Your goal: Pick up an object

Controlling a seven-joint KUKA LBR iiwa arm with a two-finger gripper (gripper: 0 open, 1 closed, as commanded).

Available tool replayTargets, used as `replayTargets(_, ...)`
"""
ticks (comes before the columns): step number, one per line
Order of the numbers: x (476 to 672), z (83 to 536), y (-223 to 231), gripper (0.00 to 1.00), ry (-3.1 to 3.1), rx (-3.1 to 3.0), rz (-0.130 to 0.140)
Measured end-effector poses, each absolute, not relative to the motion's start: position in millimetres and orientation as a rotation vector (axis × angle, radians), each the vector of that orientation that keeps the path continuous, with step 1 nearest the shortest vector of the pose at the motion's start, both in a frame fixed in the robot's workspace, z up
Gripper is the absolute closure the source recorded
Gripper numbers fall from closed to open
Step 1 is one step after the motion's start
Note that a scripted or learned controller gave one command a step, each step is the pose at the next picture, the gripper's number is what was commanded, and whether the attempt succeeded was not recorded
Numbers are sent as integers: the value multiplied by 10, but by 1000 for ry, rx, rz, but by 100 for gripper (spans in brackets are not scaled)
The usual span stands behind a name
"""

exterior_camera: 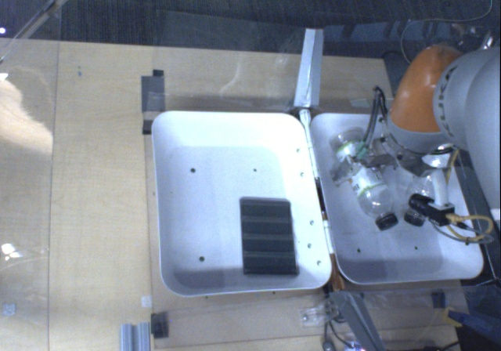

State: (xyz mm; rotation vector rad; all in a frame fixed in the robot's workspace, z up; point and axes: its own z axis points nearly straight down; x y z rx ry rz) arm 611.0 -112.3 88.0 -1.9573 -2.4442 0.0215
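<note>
A clear plastic bottle (pixel 369 189) lies in the right bin (pixel 407 267), with a crumpled clear piece bearing a green mark (pixel 347 149) just up-left of it. My gripper (pixel 374 160) reaches in from the right and hangs low over these clear things, close to or touching them. I cannot tell whether anything is held. A black ribbed rectangular block (pixel 268 236) lies flat in the left bin (pixel 196 146), near its front right corner, far from the gripper.
A small black piece (pixel 386 221) sits on the right bin's floor just below the bottle. A narrow ridge (pixel 317 185) divides the two bins. The arm's orange band (pixel 419 99) stands over the right bin's back edge.
</note>
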Motion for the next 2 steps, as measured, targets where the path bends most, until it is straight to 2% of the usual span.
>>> replayTargets(1,6097,971,-1113,100,-2443,-1948,25)
replayTargets(2,6463,1862,-504,100,-2550,-1835,9)
